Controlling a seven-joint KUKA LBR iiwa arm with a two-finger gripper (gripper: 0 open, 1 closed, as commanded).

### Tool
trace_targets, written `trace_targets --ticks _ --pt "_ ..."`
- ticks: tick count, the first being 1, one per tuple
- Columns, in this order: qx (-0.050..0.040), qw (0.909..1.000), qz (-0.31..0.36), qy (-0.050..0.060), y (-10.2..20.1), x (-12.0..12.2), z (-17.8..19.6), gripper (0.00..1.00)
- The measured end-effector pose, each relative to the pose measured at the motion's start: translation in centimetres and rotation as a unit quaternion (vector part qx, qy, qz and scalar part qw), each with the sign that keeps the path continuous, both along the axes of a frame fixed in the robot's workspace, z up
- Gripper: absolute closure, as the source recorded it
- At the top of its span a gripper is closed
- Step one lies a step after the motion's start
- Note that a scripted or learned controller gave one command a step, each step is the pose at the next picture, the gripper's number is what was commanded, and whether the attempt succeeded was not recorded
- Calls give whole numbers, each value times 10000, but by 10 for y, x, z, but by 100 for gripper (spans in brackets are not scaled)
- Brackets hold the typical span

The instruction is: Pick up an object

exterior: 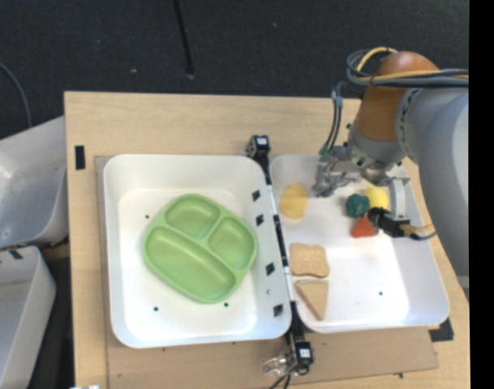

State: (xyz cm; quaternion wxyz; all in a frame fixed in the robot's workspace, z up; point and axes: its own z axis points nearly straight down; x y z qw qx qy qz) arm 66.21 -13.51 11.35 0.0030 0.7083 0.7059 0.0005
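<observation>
The bench (190, 108) carries two white bins side by side: the left bin (121, 217) holds a green divided plate (199, 248), and the right bin (409, 290) holds the loose food pieces, any of which would serve as the object to pick. The arm (384, 108) comes in from the right and stands over the far end of the right bin, its gripper (332, 181) low over the white floor; whether it is wide or narrow cannot be told from this slant, and nothing shows inside it. Nearest to it is a yellow piece (294, 201), just beside and toward the divider; a green ball (358, 204), a smaller yellow piece (377, 196) and a red wedge (363, 228) sit clustered under the wrist, close together or touching. Two toast slices (308, 259) (313, 297) lie nearer the front, well apart from the gripper. To do the pick well, I would judge the lone yellow piece the better target: it stands clear of its neighbours, though it is close to the bin wall, so the approach should come straight down with the closing line running along the divider, not across it. The cluster risks pushing one piece into another. The flat toast looks hard to get under.
</observation>
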Motion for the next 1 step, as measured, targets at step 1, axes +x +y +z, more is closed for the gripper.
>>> trace_targets --ticks 1 --pt "12 10000 26 -3 3 5 46 100"
